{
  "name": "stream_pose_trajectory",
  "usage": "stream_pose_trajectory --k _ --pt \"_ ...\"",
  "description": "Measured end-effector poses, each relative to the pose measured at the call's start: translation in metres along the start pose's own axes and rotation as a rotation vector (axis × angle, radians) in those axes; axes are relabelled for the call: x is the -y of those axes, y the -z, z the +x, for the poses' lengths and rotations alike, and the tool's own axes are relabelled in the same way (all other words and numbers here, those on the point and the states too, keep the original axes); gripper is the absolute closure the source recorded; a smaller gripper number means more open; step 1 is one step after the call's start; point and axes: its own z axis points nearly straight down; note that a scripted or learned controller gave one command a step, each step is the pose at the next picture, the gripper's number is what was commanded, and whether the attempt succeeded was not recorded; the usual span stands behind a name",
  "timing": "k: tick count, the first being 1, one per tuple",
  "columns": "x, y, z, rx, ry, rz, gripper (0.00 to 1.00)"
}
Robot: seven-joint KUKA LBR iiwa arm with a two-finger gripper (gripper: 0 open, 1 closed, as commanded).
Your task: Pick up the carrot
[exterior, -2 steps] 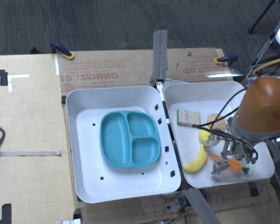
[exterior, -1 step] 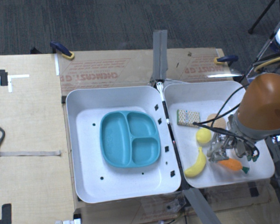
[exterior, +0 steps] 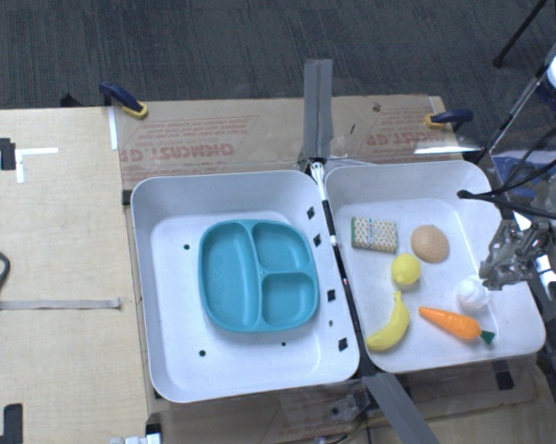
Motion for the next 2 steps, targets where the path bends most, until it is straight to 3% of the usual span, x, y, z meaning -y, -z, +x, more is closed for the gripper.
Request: stream_pose_trajectory --k 1,2 --pt "0.0 0.0 0.0 0.0 0.001 0.0 0.0" --pt "-0.021 -0.151 0.003 -0.003 -0.076 -0.001 0.0"
